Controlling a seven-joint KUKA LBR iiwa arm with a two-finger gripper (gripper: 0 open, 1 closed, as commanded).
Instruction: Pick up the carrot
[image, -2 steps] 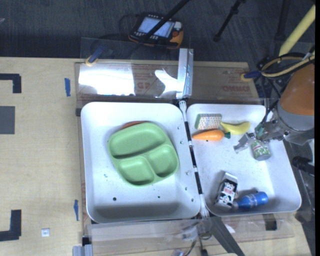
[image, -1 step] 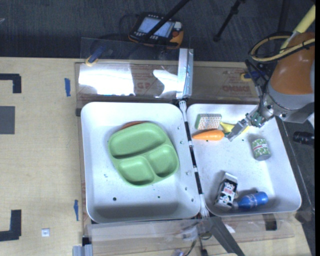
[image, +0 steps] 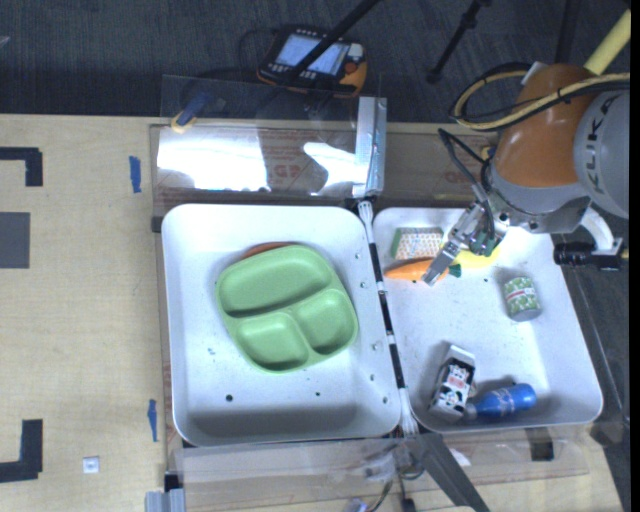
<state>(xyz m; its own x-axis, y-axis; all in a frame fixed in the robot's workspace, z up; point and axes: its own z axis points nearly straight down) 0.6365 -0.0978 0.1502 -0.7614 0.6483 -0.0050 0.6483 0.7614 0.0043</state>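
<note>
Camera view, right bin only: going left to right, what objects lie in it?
carrot → milk carton → blue bottle → green patterned can. Left out: the packet and yellow item by the gripper, which overlap.

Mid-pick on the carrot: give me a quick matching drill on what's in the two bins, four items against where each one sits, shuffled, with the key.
Items:
1. green divided tray
2. carrot
3. blue bottle
4. small green-patterned can

Places:
A. right bin, near front edge, beside the milk carton
B. left bin, middle
C. right bin, toward its right side
D. right bin, back left, at the gripper

Pairs: 1-B, 2-D, 3-A, 4-C
</note>
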